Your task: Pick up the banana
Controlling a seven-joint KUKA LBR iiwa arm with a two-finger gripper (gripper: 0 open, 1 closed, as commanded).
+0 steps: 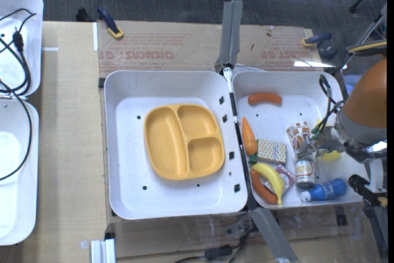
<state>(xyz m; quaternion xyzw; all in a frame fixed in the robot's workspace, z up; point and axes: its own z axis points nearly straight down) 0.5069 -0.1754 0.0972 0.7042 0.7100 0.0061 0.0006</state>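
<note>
The banana [271, 177] lies in the right bin [289, 82] near its front left corner, resting partly on a red-orange sausage-like piece [261, 190]. My gripper [316, 143] comes in from the right and sits low over the bin's right side, beside a shiny snack packet [300, 135] and above a small can [304, 173]. It is to the right of the banana and a little farther back, about a hand's width away. Nothing shows between its fingers.
Around the banana lie a cracker packet [271, 149], a carrot [249, 135], a blue bottle [324, 190] and, at the back, a hot dog sausage [265, 98]. A yellow divided plate [183, 140] sits in the left bin [123, 132].
</note>
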